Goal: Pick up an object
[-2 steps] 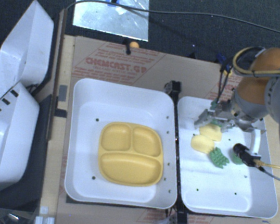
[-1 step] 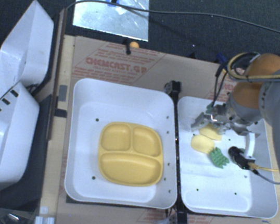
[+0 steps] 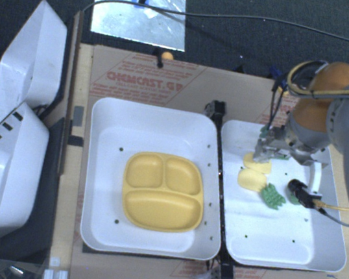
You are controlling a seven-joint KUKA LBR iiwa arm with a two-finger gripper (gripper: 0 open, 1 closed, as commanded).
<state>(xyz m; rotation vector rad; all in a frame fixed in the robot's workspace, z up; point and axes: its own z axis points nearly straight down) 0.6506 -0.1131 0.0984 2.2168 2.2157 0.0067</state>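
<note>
Yellow pieces (image 3: 254, 170) (stacked near-far), hand (image 3: 266, 151) above

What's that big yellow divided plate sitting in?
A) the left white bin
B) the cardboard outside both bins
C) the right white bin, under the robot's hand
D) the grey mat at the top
A: the yellow divided plate lies flat in the left white bin, while the hand is over the right white bin, near the small yellow pieces and a green toy.
</note>
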